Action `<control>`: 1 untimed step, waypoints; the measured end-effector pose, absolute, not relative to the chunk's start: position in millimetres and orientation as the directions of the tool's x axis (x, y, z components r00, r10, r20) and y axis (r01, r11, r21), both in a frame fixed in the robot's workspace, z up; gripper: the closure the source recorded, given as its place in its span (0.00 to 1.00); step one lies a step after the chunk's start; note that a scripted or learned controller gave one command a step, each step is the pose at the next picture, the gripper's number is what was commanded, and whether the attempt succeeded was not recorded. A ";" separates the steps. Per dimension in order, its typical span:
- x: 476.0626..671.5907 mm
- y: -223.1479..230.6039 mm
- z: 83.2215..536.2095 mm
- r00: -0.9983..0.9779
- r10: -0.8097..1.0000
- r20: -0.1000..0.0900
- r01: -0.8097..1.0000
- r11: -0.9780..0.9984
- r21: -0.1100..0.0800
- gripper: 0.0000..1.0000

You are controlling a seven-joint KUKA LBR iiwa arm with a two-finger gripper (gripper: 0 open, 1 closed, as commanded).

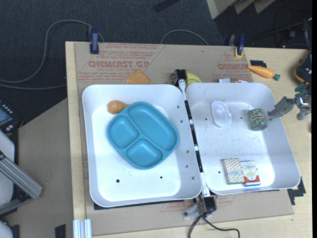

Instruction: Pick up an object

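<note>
- The single camera hangs above the bench (148,58), tilted to look down on it at a slant.
- It stands far enough back to take in both white bins, the left bin (99,182) and the right bin (282,157), with dark floor (74,9) beyond the bench's far edge.

A small round green can (256,119) sits in the right bin (277,152) at about two o'clock, with a grey tool (275,110) finger touching it.
</note>
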State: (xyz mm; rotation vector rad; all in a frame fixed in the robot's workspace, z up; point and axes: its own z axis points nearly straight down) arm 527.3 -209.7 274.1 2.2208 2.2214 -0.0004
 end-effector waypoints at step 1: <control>597.9 -218.0 112.9 -0.003 1.000 0.003 1.000 0.003 -0.007 0.00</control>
